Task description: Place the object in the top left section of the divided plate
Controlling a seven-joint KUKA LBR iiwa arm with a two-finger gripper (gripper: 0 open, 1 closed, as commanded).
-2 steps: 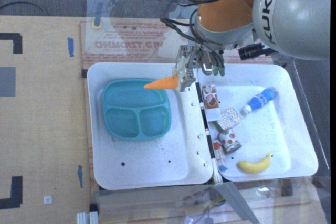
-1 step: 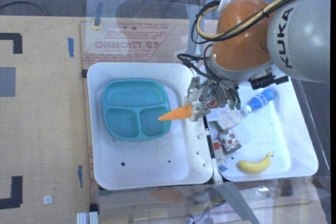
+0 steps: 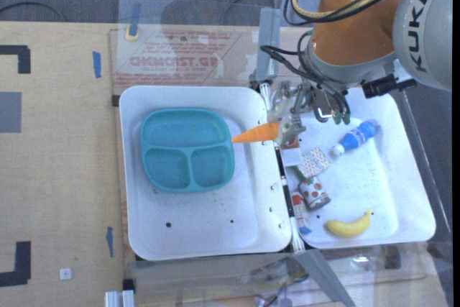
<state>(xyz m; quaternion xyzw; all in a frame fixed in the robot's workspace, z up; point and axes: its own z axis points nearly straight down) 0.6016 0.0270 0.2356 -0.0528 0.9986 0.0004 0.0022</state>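
1. The tool point(image 3: 287, 127) hangs over the seam between the two white bins, just right of the frame's centre, under the arm's orange band point(image 3: 356, 3).
2. The carrot point(image 3: 256, 133) is pinched at its thick end between the tool's fingers, so the tool is clamped on it rather than standing apart.
3. The carrot's long axis runs nearly level across the frame, tilted slightly: thick end at right by the fingers, thin tip at left and a little lower.
4. That tip reaches the right rim of the teal divided plate point(image 3: 187, 149), which lies in the left bin point(image 3: 208, 230).
5. The relation that matters: the plate's top left section point(image 3: 172, 131) lies to the left of the tool, across the plate from the carrot's tip.
6. My judgement is that the coming move is a carry leftward along the carrot's own axis, tip leading, then a release over that section.
7. Left in the right bin point(image 3: 402, 216) are a banana point(image 3: 349, 225), a blue bottle point(image 3: 354, 138), and two small packets point(image 3: 313, 177).
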